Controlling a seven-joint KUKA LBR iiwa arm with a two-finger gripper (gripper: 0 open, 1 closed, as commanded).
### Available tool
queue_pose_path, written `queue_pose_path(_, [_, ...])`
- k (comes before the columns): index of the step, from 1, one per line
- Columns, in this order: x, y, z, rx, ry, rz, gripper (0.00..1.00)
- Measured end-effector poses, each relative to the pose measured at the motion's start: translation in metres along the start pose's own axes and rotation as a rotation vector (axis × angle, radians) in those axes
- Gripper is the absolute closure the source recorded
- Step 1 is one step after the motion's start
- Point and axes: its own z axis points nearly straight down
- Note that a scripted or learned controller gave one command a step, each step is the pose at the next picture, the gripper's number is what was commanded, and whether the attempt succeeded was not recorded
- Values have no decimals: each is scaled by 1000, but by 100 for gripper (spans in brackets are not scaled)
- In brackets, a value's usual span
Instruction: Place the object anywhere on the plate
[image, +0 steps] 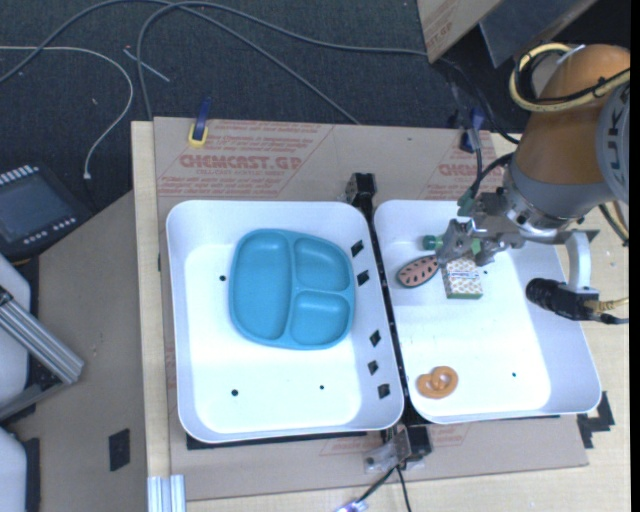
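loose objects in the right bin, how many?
3: a brown oval piece near the bin's left wall, a small patterned box beside it under the hand, and an orange pretzel near the front. More may hide beneath the arm.

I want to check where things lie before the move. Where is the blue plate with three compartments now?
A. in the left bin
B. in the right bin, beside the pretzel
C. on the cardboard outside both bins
A: the blue plate lies alone in the left bin, while the pretzel is in the right bin.
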Motion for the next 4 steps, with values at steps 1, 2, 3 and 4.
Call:
queue_pose_path(1, [52,-1,-8,-3,0,-1,100])
queue_pose_path(2, [107,-12,-14,0,1,-2,100])
queue_pose_path(3, [160,-16,3,3,-1,-1,100])
queue_pose_path(4, [212,-19,-4,-2,-1,-1,100])
